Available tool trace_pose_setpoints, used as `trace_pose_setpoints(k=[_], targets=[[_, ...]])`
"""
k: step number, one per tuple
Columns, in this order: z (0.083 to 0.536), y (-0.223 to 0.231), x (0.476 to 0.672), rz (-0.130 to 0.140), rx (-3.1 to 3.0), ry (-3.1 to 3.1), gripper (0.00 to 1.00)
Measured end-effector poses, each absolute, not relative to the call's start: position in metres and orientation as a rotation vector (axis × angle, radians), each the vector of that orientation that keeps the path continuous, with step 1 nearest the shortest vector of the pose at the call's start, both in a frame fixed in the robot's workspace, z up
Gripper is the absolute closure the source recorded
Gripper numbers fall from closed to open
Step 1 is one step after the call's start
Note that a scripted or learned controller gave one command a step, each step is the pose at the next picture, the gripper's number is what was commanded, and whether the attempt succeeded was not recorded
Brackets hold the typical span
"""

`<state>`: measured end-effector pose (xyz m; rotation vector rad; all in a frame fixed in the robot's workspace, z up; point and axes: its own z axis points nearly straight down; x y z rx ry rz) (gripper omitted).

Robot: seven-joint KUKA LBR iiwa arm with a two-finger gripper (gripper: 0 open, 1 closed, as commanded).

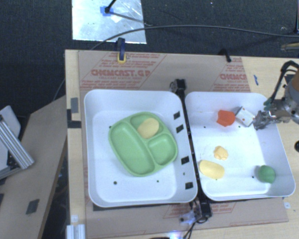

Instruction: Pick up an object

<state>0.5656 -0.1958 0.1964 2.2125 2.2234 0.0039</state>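
The right bin [276,148] holds an orange-red block [225,117] near its back, a small pale yellow piece [220,153] in the middle and a larger yellow lump [211,169] toward the front left. A green ball [266,173] lies in the front right corner. A small white piece [244,116] sits just right of the orange block. My gripper [261,119] hangs low over the right bin's back right part, right beside the white piece. Whether it touches that piece I cannot tell.
The left bin [97,148] carries a green divided plate [134,153] with a yellow object [149,128] in its upper compartment. Black clips [185,143] run along the seam between the bins. The arm's wrist [294,101] comes in over the right rim.
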Motion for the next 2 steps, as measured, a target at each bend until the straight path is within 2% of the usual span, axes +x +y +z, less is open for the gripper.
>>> trace_pose_setpoints(k=[1,2], targets=[[0.222,-0.196,0.567,0.003,2.213,2.225,1.00],[0.229,-0.134,0.566,0.004,2.210,2.233,1.00]])
